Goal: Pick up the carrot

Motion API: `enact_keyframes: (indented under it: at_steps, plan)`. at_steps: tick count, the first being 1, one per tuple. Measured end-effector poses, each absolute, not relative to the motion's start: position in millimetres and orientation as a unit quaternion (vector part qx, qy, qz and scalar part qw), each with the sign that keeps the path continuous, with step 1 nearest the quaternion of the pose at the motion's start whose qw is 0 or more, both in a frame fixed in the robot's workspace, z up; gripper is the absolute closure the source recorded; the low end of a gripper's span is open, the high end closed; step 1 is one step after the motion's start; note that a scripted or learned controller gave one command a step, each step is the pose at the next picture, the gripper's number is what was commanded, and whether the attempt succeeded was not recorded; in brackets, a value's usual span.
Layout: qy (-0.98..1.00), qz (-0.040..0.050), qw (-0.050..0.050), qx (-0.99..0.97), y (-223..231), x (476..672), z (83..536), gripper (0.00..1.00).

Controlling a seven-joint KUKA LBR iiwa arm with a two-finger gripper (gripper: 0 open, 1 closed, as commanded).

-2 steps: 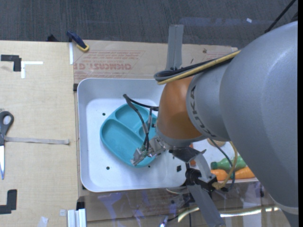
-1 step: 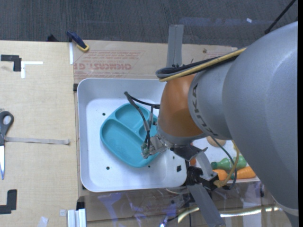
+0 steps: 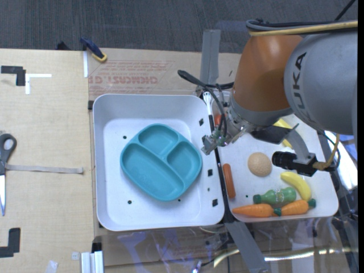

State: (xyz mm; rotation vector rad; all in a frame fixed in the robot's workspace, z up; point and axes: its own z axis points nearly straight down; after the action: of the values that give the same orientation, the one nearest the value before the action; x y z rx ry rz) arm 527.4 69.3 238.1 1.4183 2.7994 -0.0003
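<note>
Two orange carrots lie end to end along the front wall of the right bin: one carrot to the left and a second carrot to the right, their green tops meeting between them. My gripper hangs over the wall between the two bins, well behind and to the left of the carrots. Nothing shows in its grasp. The bulky grey and orange arm hides the back of the right bin.
Also in the right bin are a reddish sausage along the left wall, a beige ball, a yellow banana and a green bottle just behind the carrots. A blue divided plate lies in the left bin.
</note>
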Motion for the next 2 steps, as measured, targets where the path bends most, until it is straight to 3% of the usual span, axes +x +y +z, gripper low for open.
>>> enact_keyframes:
  at_steps: [1,2]
  plan:
    - [0.929,-0.0001,0.003,0.37,-11.5,509.7,361.4,1.0]
    - [0.929,0.0,0.003,0.369,-11.1,509.6,361.3,0.0]
